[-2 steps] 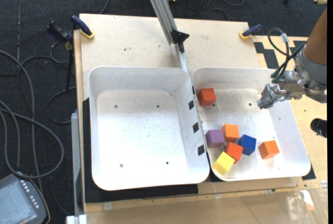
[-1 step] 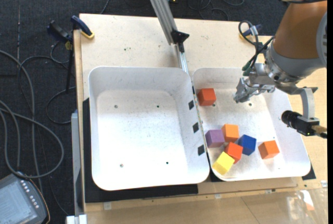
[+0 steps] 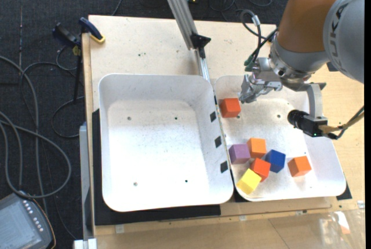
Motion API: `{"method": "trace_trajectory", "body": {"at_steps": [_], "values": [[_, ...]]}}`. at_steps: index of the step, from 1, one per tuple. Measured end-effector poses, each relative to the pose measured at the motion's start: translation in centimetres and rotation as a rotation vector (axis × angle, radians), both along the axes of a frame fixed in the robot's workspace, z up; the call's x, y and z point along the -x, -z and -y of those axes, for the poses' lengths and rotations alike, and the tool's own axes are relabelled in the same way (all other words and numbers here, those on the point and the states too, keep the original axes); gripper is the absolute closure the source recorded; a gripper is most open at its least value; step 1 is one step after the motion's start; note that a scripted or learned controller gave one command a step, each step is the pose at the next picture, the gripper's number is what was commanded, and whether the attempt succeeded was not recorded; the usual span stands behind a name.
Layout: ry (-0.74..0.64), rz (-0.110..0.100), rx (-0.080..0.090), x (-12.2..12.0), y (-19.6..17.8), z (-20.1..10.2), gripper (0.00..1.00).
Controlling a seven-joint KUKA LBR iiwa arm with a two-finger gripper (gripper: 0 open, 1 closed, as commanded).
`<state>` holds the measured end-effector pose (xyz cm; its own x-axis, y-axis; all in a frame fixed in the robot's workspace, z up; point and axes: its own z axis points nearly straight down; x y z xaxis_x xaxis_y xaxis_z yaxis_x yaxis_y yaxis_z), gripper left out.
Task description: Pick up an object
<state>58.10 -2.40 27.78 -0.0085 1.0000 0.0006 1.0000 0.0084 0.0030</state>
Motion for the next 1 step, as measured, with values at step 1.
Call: {"method": "trace_trajectory", "body": {"at_steps": [1], "values": [[0.000,-0.003,0.000,-1.04,1.29,-4.90,1.00]]}}
